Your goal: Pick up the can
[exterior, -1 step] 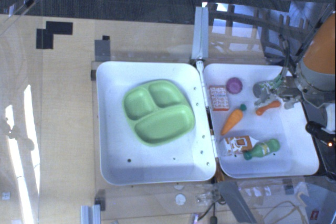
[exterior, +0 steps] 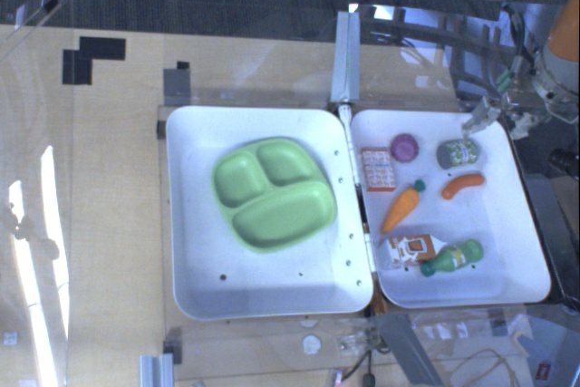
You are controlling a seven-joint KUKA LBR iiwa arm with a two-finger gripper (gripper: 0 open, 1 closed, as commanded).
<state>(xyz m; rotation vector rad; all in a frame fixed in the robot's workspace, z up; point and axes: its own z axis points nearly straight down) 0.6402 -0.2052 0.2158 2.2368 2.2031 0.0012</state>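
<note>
Gripper (exterior: 483,115) sits at the far right corner of the right bin (exterior: 526,222), coming in low off the arm (exterior: 557,59) from the right edge. Metal fingers angle down and left toward the bin floor. Whether they are apart or together, I cannot tell; the tip is small and blurred against the white rim. Nothing shows between them.

Just below and a little left of the tip: the can (exterior: 459,153), greyish with a green label, lying on its side near the bin's far wall. Near the tip, but I cannot say whether they touch. My guess is the arm is lined up over it for the grab, not yet holding.

Working outward in the same bin: a purple round piece (exterior: 404,147) left of the can; an orange sausage-shaped toy (exterior: 463,185) just in front of it; a red-and-white card box (exterior: 378,169) by the divider; a toy carrot (exterior: 402,205) slanting mid-bin; a small carton (exterior: 410,248) and a green bottle (exterior: 453,257) lying together at the near side. The sausage toy is the close neighbour and could get nudged on the descent.

Left bin (exterior: 190,222) holds a green divided plate (exterior: 274,192), set centre, well apart from the action.
</note>
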